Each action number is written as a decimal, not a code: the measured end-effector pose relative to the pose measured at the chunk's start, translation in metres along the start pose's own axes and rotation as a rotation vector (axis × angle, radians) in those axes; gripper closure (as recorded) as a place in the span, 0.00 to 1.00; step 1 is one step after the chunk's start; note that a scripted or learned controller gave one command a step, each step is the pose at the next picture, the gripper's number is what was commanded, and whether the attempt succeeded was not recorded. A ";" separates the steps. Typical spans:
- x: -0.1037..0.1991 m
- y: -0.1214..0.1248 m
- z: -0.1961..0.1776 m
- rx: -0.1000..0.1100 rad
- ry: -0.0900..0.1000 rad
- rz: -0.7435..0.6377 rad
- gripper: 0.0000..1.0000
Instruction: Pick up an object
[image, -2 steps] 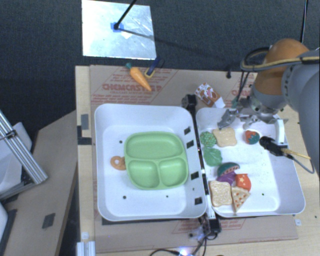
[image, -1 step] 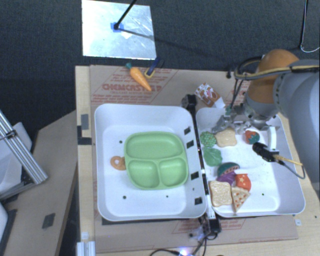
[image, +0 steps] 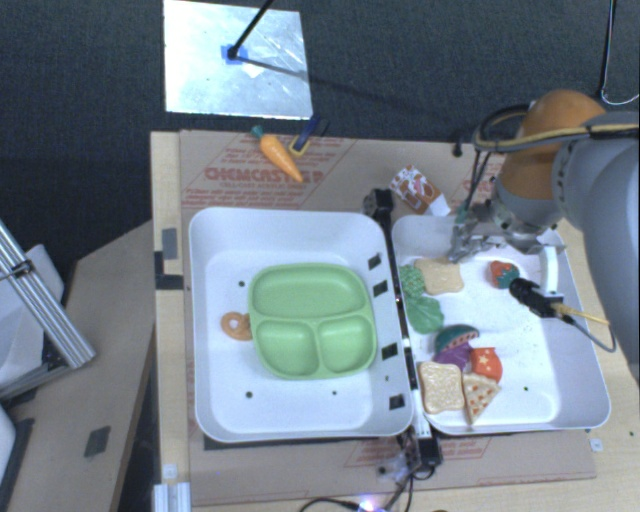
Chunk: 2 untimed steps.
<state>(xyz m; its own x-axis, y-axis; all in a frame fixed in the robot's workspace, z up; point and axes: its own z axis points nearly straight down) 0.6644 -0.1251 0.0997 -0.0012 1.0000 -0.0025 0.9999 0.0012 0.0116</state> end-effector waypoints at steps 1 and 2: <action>0.001 0.007 -0.045 0.005 0.002 -0.003 1.00; 0.003 0.009 -0.111 0.003 0.001 -0.004 1.00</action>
